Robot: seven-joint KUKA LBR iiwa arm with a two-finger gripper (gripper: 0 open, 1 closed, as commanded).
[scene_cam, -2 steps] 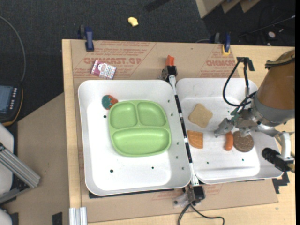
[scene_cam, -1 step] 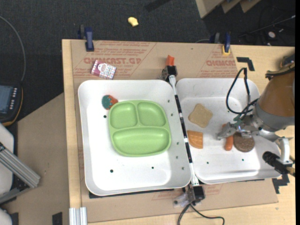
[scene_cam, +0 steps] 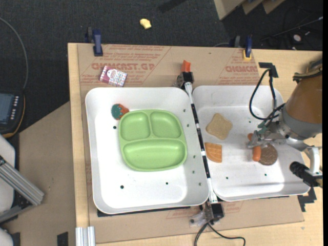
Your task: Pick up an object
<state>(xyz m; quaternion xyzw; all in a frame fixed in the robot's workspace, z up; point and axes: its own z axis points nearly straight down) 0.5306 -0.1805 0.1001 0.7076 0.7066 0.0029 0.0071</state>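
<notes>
Brown and round, a small disc [scene_cam: 268, 156] lies in the right bin [scene_cam: 241, 186], touching a short orange piece [scene_cam: 256, 153] on its left side. The pincer [scene_cam: 261, 139] is low just over both; how wide it stands I cannot tell. I judge the grasp step is in hand; next it must close and lift. Being round, the disc has no long axis. Farther left lie an orange wedge [scene_cam: 213, 151] and tan bread [scene_cam: 219, 126].
</notes>
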